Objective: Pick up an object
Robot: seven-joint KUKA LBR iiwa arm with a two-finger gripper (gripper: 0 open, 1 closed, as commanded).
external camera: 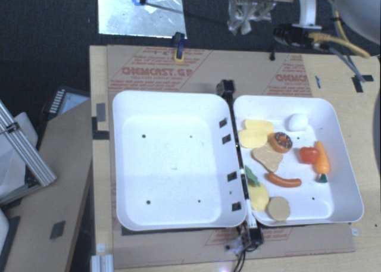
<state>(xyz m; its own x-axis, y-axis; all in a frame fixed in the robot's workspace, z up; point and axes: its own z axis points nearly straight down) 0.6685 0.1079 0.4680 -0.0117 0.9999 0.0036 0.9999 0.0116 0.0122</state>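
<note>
Two shallow white plastic bins (172, 158); the right bin (342, 163) holds a white egg (296, 122), yellow pieces (255, 134), a brown-iced doughnut (280, 141), a red tomato (308, 155), an orange carrot (322, 159).

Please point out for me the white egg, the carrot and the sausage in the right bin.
white egg (296, 122), camera view, on the middle of its shell.
carrot (322, 159), camera view, on the orange body, above the green end.
sausage (284, 180), camera view, on the middle of its length.

Smooth white plastic bins (166, 146), matt brown cardboard (250, 68), shiny metal sheet (140, 3)
</note>
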